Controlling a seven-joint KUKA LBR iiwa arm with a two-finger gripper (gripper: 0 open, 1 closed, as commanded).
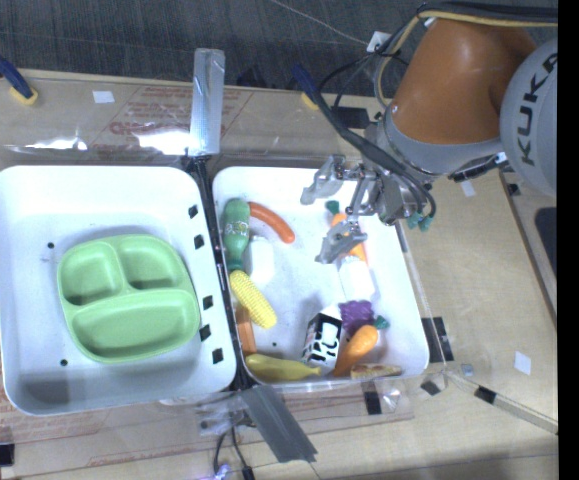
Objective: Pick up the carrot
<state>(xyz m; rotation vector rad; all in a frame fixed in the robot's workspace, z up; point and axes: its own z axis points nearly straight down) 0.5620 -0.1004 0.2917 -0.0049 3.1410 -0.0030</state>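
My gripper (335, 214) hangs over the upper right part of the right bin (299, 183), open, its fingers (321, 183) spread wide. A small orange piece (358, 252) pokes out under the lower finger, mostly hidden; I cannot tell what it is. A long orange-red tapered piece (272, 221), possibly the carrot, lies left of the gripper beside a green cucumber (235, 228). A stubby orange piece (361, 343) with a green tip rests near the bin's front right corner. Nothing is lifted.
The right bin also holds a corn cob (252, 299), a banana (279, 368), a black-and-white can (321, 338), a purple eggplant (358, 314) and a white bottle (357, 284). The left bin (9, 268) holds a green divided plate (127, 293).
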